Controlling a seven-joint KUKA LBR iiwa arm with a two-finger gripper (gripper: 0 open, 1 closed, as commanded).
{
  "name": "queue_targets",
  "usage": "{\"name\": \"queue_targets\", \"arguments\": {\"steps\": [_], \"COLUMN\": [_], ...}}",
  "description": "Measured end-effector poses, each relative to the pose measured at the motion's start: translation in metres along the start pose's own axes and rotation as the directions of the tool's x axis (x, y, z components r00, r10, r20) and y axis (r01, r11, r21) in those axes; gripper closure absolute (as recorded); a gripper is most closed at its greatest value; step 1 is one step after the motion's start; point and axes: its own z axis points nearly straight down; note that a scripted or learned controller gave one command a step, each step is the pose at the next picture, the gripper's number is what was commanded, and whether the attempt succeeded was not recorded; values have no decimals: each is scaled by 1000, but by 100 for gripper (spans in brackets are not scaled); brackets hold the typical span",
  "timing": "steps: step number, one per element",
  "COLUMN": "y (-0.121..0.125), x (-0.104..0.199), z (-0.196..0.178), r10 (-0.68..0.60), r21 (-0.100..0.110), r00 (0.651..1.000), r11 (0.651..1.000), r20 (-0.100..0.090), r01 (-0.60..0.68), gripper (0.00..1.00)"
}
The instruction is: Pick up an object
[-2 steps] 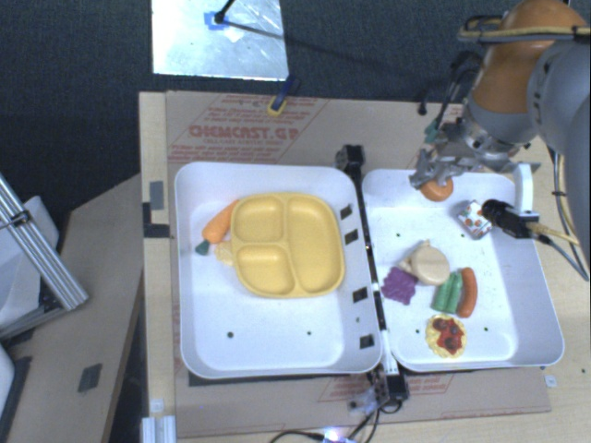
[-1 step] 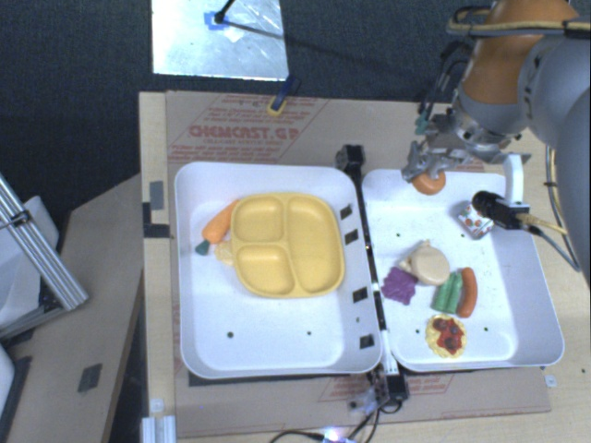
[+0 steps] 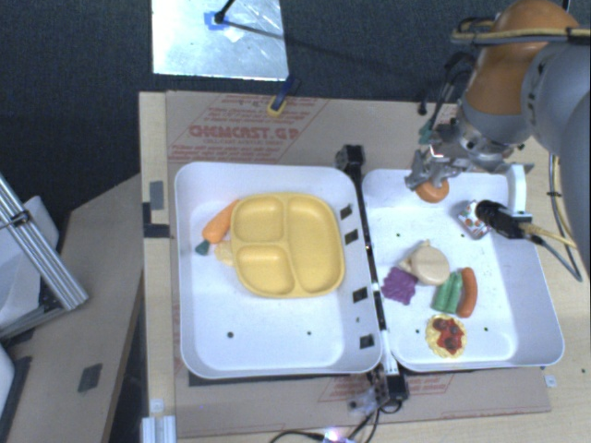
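The gripper (image 3: 431, 175) sits at the far edge of the right bin (image 3: 526, 284), pinching an orange piece (image 3: 431, 191) between its fingers. Nearer in that bin lie a tan bun (image 3: 429, 264), purple piece (image 3: 399, 285), green piece (image 3: 448, 293), sausage (image 3: 468, 291) and pizza (image 3: 446, 334). The left bin (image 3: 199, 330) holds a yellow tray (image 3: 282, 245) and a carrot (image 3: 218, 222).

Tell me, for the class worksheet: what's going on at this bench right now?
A grey robot arm reaches in over the right bin, its claw down at the bin's far edge, right at a small orange object. Whether it has a grip can't be told. Other toy foods lie nearer in that bin: a purple piece, a green piece and a sausage. The left bin holds a yellow divided plate with a carrot beside it.
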Motion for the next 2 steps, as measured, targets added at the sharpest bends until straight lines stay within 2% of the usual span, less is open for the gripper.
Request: {"name": "queue_targets", "arguments": {"steps": [1, 2], "y": [2, -7], "x": [2, 9], "z": [-20, -5], "r10": [-4, -4], "r21": [-3, 0], "r00": [1000, 1000], "r11": [1000, 1000], "r20": [-1, 0], "r01": [4, 4], "gripper": [100, 100]}}
